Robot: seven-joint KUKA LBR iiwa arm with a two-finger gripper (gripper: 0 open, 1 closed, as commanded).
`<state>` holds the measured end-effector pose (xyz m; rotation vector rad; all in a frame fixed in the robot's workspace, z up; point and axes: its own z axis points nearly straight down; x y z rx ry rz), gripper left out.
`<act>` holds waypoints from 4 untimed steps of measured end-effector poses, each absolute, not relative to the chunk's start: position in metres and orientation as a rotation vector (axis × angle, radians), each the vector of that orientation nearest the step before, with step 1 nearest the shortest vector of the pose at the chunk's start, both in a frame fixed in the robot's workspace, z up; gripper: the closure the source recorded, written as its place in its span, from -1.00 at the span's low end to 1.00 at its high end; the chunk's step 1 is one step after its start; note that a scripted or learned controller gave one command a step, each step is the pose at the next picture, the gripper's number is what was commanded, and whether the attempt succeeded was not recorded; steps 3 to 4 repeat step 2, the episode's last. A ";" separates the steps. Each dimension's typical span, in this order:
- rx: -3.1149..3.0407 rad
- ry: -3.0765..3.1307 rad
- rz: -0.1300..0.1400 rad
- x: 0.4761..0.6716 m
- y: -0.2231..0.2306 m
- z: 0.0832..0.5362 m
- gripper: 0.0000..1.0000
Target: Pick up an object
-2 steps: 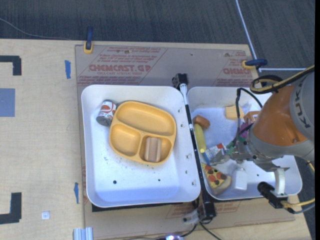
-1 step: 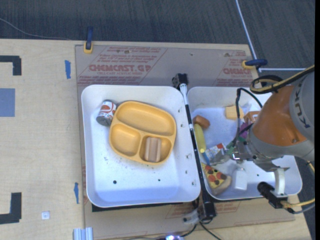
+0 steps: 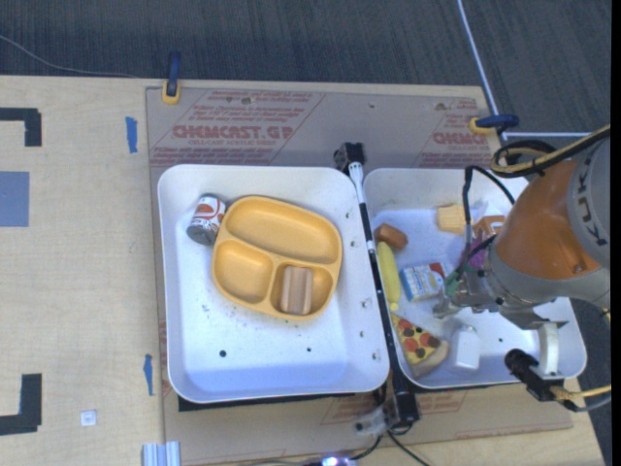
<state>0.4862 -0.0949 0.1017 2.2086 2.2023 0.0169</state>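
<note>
My gripper (image 3: 454,304) hangs low over the right bin (image 3: 572,357), under the orange wrist band, close to a small blue and white carton (image 3: 420,281). Around it lie a yellow banana (image 3: 388,272), a brown sausage (image 3: 391,234), a pale cheese wedge (image 3: 449,218), a pizza slice (image 3: 420,342) and a white block (image 3: 467,349). The arm hides the bin's right middle.
In the left bin (image 3: 243,367) a yellow divided plate (image 3: 277,255) holds a tan piece (image 3: 297,289) in its lower right compartment. A small can (image 3: 205,218) lies at the plate's upper left. A black divider rail (image 3: 369,250) runs between the bins.
</note>
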 end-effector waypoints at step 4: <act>2.220 2.222 0.001 0.522 0.009 0.185 1.00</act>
